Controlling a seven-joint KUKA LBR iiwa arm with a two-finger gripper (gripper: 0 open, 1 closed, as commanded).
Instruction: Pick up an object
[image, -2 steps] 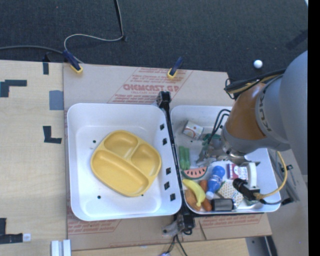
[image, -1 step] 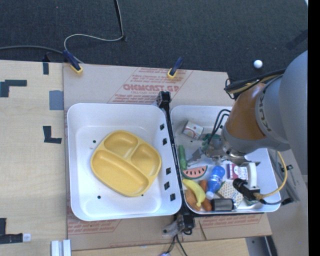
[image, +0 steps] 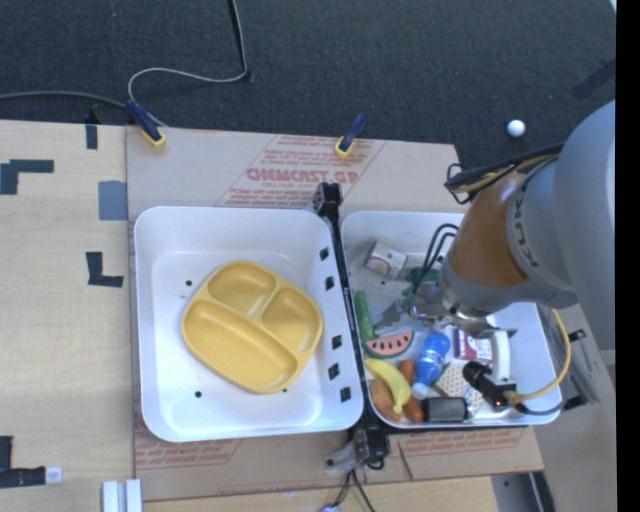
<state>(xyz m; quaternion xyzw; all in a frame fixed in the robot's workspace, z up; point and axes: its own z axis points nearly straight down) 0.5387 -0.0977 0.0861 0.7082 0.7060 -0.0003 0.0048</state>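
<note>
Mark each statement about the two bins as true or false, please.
1. The yellow tray lies in the left bin. True.
2. The banana lies on the yellow tray. False: it lies in the right bin, near the front.
3. The watermelon slice is in the right bin. True.
4. The arm reaches over the left bin. False: it is over the right bin.
5. The blue bottle is beside the watermelon slice. True.
</note>
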